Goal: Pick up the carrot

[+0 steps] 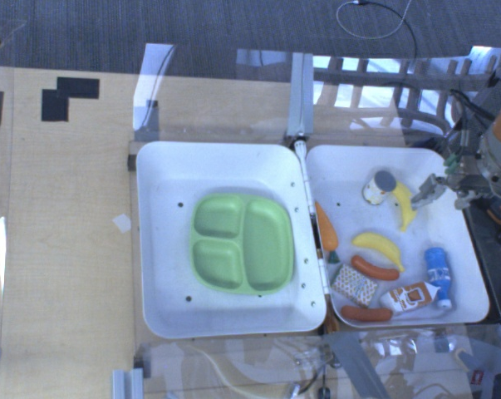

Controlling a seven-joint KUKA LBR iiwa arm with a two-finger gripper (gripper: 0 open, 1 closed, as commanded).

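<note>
The carrot, orange and tapering, is lying in the right bin against its left wall, long axis running near to far. The arm is reaching in from the right, its pincer hanging open over the bin's far right edge, well apart from it.

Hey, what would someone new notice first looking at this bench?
Probably the green divided plate, alone in the middle of the left bin. Next, the clutter in the right bin: the carrot against its left wall, two bananas, two sausages and a blue bottle, with the arm at its right edge.
</note>
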